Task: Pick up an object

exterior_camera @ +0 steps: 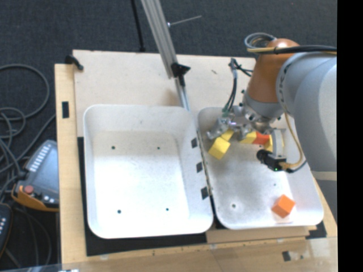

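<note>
My gripper (226, 134) hangs over the far left part of the right bin (249, 177), close to the wall it shares with the left bin. A yellow block (219, 147) sits between its two grey fingers, tilted, and its lower end sticks out towards the bin's left wall. The gripper is shut on this block. Just to the right, a red and yellow object (258, 137) is partly hidden under the wrist. An orange cube (283, 205) lies alone in the near right corner of the same bin.
The left bin (142, 171) stands beside the right one, and a ridge with black clips (199, 166) runs between them. A slanted aluminium post (164, 44) rises from behind the bins. Black cables (278, 160) hang from the wrist over the right bin.
</note>
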Controlling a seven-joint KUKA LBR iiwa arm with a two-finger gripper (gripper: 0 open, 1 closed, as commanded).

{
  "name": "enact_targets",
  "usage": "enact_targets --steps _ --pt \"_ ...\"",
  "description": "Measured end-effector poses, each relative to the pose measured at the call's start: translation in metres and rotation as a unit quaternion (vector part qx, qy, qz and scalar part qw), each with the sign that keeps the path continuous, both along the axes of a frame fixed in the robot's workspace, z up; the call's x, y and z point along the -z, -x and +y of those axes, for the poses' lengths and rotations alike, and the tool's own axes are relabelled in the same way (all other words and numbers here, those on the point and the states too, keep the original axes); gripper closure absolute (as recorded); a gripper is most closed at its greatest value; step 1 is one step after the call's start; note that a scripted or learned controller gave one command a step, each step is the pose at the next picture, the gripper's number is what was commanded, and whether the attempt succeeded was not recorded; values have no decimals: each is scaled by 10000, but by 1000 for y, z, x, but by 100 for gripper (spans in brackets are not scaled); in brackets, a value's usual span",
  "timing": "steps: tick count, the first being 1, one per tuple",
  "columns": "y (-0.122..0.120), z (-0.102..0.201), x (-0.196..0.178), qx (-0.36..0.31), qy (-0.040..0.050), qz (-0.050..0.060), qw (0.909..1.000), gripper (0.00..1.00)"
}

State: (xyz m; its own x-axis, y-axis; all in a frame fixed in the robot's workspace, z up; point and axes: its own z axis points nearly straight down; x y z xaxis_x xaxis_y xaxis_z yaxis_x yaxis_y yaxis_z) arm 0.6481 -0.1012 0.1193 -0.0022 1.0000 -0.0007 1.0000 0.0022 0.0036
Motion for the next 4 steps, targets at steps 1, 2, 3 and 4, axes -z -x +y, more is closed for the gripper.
enact_targets --steps 1,2,3,4 --pt "2 -2 -8 -6 7 43 10000 100" --pt "0 -2 -9 -13 16 4 10000 0" --pt "0 -3 -20 -21 19 12 10000 100" --pt "-1 -3 -20 -25 21 7 10000 0"
